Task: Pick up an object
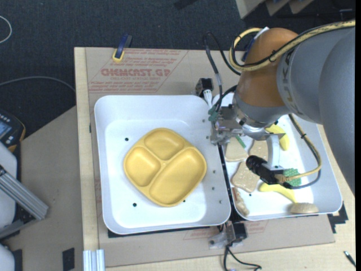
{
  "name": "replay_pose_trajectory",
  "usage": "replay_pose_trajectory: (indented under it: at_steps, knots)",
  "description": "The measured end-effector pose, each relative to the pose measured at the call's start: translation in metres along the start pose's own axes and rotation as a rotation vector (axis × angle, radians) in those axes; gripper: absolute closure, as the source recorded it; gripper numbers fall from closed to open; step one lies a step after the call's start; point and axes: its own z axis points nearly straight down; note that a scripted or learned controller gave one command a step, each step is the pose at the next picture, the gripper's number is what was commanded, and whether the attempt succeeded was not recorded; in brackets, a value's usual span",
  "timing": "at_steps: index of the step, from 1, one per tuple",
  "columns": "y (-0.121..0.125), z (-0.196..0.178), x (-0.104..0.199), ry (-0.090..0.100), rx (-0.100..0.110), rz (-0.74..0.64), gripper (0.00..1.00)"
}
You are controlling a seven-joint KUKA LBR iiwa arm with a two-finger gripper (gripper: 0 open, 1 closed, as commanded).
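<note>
A yellow divided tray [164,166] lies in the left bin [107,123]; the end effector [232,133] hangs over the right bin's [330,191] clutter.

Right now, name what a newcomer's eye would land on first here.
The yellow divided plate lies alone in the left bin, bright against the white. Beside it, the grey arm with its orange band hangs over the right bin, above a clutter of small food-like items including a banana.
</note>
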Motion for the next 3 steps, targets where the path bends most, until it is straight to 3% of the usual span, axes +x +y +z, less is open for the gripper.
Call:
replay_pose_trajectory:
  at_steps: [1, 2, 3]
  knots:
    - [-0.074, -0.067, 0.029, -0.002, 0.003, 0.009, 1.0]
    - [-0.075, -0.15, 0.122, 0.001, -0.009, 0.0, 1.0]
    - [-0.018, -0.074, 0.111, -0.007, 0.006, 0.015, 1.0]
